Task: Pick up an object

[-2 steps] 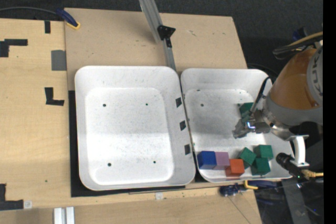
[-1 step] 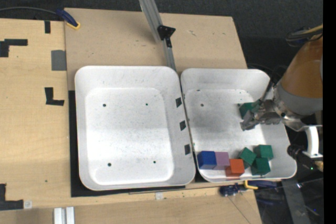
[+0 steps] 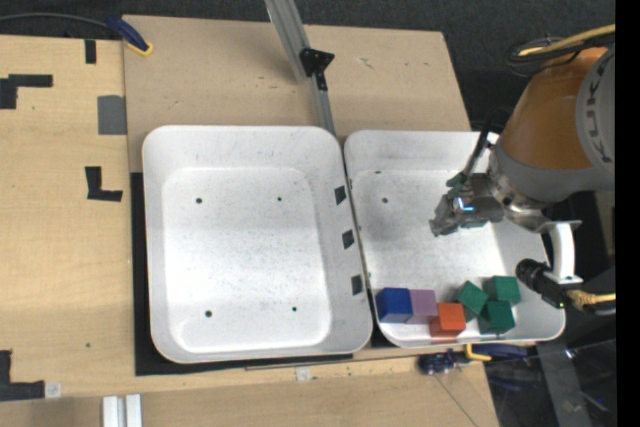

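Several small blocks lie along the near edge of the right bin [image 3: 400,165]: a blue cube [image 3: 394,304], a lilac cube [image 3: 424,303], an orange cube [image 3: 450,318] and three green blocks [image 3: 489,303] bunched at the near right corner. My gripper [image 3: 447,219] hangs over the right half of that bin, above and beyond the blocks, with nothing seen between its fingers. The grey wrist and orange band reach in from the right.
The left bin [image 3: 245,245] sits beside the right one, separated by a ridge with black clips. A slanted metal pole [image 3: 283,5] crosses the back of the bench. A blue and yellow tool [image 3: 132,33] lies at the far left.
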Robot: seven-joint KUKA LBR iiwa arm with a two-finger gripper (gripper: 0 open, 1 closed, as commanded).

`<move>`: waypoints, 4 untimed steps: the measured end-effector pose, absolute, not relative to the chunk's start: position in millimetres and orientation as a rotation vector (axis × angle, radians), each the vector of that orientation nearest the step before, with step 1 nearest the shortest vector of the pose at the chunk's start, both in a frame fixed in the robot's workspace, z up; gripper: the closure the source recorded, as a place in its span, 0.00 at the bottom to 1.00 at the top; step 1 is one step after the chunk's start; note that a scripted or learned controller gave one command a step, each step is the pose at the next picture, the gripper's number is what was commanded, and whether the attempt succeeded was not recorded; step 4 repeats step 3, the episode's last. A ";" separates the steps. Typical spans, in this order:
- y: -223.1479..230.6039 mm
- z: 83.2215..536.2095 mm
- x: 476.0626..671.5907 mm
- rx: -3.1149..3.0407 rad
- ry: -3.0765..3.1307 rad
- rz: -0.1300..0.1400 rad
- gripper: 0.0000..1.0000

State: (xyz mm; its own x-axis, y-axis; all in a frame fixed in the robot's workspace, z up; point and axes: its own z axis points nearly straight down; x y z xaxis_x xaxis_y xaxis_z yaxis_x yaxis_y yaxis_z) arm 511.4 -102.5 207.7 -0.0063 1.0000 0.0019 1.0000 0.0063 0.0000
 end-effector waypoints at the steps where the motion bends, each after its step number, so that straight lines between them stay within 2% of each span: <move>1: -50.5 200.6 522.7 -2.213 -2.227 0.001 1.00; 2: 5.3 210.4 524.4 -2.211 -2.229 -0.001 1.00; 3: 57.5 226.1 537.9 -2.212 -2.229 -0.002 1.00; 4: 57.5 226.1 537.9 -2.212 -2.229 -0.002 1.00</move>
